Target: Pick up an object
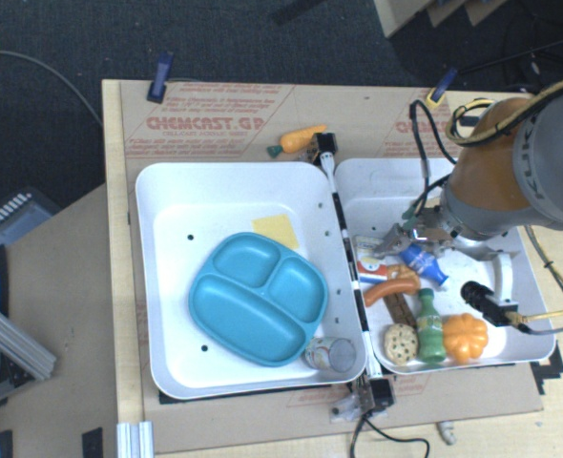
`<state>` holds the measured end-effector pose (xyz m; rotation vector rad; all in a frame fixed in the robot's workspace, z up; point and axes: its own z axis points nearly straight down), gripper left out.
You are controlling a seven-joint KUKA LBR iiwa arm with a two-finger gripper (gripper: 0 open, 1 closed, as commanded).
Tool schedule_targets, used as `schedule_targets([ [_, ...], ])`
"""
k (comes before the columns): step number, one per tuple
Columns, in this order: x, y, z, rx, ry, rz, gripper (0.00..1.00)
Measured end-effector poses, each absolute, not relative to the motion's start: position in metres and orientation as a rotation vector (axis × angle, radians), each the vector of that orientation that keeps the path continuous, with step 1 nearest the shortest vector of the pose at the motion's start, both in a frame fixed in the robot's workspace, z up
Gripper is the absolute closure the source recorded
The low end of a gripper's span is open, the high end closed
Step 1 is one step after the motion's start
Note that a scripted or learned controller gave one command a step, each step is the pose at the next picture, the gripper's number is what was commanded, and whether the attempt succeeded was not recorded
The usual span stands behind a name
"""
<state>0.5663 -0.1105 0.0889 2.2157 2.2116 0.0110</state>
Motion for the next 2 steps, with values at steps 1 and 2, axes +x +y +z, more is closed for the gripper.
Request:
schedule_targets([
  [1,0.612,-0.153,0.085,2.220,2.219,0.000,0.00],
  [2,0.613,-0.152,0.095,2.219,2.218,0.003,1.00],
])
